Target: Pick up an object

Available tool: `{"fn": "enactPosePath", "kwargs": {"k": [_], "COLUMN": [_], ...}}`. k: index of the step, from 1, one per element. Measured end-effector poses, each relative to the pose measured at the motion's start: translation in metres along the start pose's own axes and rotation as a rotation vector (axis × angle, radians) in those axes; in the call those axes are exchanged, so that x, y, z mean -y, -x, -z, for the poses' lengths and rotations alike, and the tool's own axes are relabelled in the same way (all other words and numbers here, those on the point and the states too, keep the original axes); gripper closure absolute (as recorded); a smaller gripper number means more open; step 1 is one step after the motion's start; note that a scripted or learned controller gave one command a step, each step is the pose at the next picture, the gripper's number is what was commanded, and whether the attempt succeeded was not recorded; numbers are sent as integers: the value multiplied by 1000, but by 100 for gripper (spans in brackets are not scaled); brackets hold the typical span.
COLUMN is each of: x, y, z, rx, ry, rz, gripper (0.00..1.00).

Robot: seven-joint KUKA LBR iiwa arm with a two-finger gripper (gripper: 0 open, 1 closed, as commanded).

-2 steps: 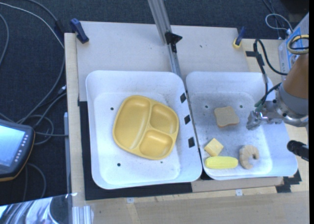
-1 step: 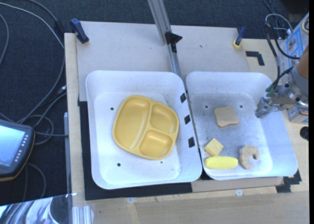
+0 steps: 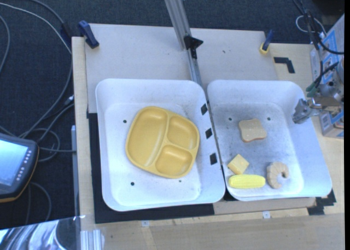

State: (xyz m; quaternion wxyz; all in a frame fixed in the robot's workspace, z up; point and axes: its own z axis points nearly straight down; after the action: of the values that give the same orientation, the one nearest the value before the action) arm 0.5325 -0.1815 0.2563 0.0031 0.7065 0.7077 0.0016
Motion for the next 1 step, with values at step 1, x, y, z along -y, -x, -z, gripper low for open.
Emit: {"fn": "enactPosePath", "kwargs": {"k": [1], "x": [-1], "y": [-44], "z": [-1], "rx": [-4], "ry": [-7], "rz": [4], "gripper": [100]}}
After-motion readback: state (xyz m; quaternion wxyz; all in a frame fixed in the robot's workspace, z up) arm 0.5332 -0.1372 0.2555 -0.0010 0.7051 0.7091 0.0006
